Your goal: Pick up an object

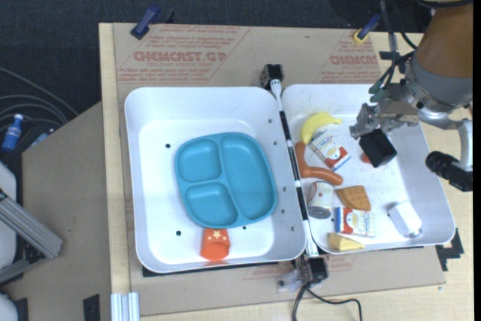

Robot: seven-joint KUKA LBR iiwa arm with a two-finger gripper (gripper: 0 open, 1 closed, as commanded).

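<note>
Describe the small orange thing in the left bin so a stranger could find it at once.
Start at the left bin, which holds a blue divided tray. Just below the tray's near edge, by the bin's front wall, sits the orange cup. It is the bin's one orange item and carries a pale star mark.

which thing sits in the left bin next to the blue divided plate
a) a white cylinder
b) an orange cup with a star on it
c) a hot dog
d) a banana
b: the orange cup with a star stands just below the blue divided plate in the left bin, near its front wall.
</note>
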